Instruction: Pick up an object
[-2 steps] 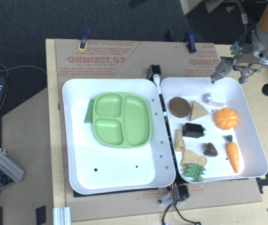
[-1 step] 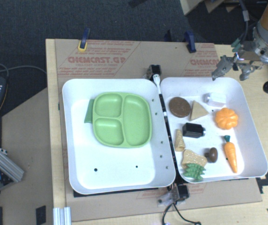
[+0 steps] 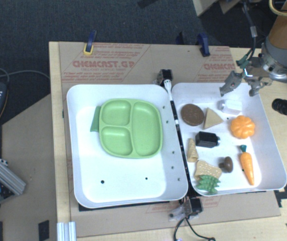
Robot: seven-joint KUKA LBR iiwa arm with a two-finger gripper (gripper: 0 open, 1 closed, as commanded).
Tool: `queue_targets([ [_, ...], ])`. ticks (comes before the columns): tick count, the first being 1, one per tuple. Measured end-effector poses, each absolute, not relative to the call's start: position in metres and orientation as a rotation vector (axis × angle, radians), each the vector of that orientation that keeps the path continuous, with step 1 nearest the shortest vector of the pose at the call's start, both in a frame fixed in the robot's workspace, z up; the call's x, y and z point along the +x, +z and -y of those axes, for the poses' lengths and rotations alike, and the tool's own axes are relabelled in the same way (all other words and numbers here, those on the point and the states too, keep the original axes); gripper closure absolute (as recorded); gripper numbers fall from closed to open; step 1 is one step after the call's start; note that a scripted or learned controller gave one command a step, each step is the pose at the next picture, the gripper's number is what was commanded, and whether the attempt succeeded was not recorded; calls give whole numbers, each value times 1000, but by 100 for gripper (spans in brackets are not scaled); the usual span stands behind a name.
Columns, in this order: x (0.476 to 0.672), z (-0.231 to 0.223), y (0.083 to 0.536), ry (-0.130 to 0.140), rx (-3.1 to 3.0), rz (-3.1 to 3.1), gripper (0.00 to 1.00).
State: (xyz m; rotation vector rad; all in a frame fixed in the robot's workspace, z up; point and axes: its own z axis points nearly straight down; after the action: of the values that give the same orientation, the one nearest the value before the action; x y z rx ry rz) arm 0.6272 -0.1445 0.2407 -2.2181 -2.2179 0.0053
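My gripper [image 3: 243, 87] hangs over the far edge of the right bin [image 3: 274, 149], open, with nothing between its two grey fingers. Just below it lies a small white block [image 3: 232, 105]. Further into the bin are a brown round disc [image 3: 192, 114], a tan wedge [image 3: 213, 118], an orange pumpkin [image 3: 242, 127], a black block [image 3: 206, 139], a carrot [image 3: 247, 167], a small brown lump [image 3: 226, 163], a pale cracker strip [image 3: 192, 150], a tan sandwich piece [image 3: 206, 168] and a green leafy toy [image 3: 208, 185].
The left bin [image 3: 83, 174] holds a green divided plate [image 3: 131, 128]. Both bins sit on a cardboard sheet [image 3: 133, 59] held by clamps at the back. A black divider clip [image 3: 165, 76] stands between the bins.
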Motion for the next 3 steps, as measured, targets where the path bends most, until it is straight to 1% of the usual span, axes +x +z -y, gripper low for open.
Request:
queue_targets([
  [1, 630, 138, 195, 5, -2216, 2219, 0],
  [2, 624, 144, 135, 6, -2218, 2217, 0],
  [3, 625, 143, 84, -1, -2222, 2219, 0],
])
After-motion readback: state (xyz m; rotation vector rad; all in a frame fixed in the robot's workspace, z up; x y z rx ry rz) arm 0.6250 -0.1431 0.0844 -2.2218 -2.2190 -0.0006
